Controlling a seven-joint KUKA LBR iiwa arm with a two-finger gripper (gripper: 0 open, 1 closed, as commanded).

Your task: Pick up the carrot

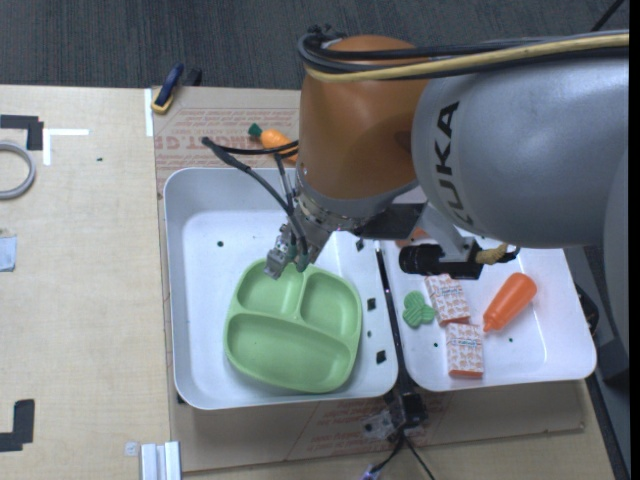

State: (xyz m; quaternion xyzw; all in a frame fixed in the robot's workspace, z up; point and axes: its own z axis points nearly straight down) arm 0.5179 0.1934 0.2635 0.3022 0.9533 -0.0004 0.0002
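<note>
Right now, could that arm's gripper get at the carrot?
Probably yes. The carrot lies in the open in the right bin, with nothing on top. The gripper is over the green plate in the left bin, so it must cross over first.

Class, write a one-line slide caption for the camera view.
Pincer over the green plate in the left bin; carrot lies in the right bin.

green divided plate (pixel 295 330): showing as smooth matt plastic | white bins (pixel 190 298): looking like smooth, faintly glossy plastic | carrot (pixel 509 301): appearing smooth, plastic-like | arm (pixel 520 138): gleaming with glossy grey and orange casing | bench (pixel 80 318): reading as matt pale wood
</note>
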